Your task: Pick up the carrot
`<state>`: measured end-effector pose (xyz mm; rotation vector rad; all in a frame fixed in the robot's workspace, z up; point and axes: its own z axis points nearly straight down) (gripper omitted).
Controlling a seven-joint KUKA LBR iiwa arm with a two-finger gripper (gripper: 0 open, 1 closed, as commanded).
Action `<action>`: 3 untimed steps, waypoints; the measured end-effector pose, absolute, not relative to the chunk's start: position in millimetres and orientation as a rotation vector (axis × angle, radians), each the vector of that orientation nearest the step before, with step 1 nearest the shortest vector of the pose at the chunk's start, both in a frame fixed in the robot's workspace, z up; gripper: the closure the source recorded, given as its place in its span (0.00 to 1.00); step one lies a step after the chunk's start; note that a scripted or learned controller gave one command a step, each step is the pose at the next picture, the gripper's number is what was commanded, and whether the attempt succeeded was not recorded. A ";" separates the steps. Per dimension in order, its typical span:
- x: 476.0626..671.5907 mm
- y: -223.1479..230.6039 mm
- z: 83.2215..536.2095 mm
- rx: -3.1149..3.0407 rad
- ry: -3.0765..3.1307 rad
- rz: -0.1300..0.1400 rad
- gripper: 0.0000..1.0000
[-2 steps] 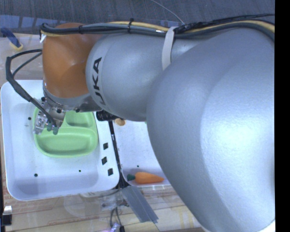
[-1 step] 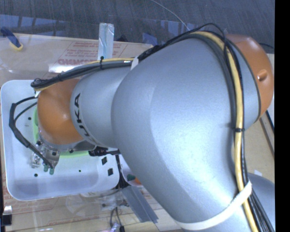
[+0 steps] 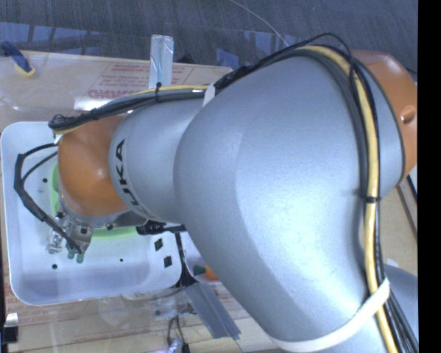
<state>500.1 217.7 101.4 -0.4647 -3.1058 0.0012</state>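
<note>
My grey arm (image 3: 279,197) covers most of the view, with its orange wrist band (image 3: 87,175) over the left bin (image 3: 29,197). The gripper (image 3: 69,247) hangs low over the left bin's floor, toward its left middle, and is too small and cluttered to read. A small orange patch with a green end (image 3: 207,273) peeks out under the arm near the divider between the bins. It looks like the carrot, and most of it is hidden. It lies well to the right of the gripper.
A green rim (image 3: 113,230) of some object shows just behind the wrist in the left bin. Black cables (image 3: 25,190) loop left of the wrist. Brown cardboard (image 3: 95,79) lies behind the bins. The arm hides the right bin.
</note>
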 end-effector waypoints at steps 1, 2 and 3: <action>476.6 219.1 91.3 0.154 -3.134 0.002 1.00; 482.2 219.7 203.3 0.462 -3.116 -0.003 1.00; 482.4 220.8 211.2 0.471 -3.113 -0.002 1.00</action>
